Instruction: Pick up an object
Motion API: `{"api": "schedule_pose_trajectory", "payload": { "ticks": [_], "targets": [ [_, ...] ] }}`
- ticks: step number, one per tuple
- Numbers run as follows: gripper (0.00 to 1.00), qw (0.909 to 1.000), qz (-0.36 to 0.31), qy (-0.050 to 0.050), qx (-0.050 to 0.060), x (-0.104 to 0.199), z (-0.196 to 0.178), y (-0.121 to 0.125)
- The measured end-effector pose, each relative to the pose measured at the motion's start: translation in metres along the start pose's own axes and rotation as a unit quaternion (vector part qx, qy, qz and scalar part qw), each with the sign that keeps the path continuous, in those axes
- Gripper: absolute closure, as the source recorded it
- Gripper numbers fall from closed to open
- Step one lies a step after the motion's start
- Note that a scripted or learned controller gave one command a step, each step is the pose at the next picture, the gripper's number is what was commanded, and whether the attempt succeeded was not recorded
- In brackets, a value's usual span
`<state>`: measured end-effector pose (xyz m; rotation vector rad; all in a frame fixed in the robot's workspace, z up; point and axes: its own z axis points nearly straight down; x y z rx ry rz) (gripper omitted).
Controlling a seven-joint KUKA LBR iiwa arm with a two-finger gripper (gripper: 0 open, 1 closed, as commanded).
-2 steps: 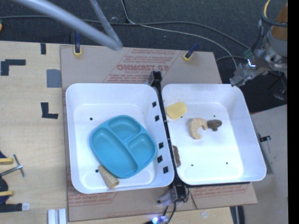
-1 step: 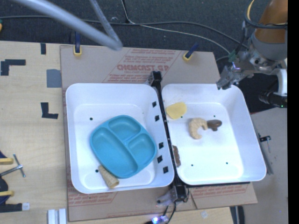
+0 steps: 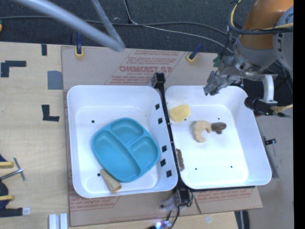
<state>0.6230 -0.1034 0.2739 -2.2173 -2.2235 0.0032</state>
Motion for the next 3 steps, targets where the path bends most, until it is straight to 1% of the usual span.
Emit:
{"api": "schedule_pose_trajectory", "payload": {
  "ticks": [1,3],
  "targets": [
    [1.00,1.0000,0.000,0.000,0.000,0.045,0.009,-0.004],
    [1.00,1.0000,0.000,0.000,0.001,0.162,0.031,-0.041]
  ]
}}
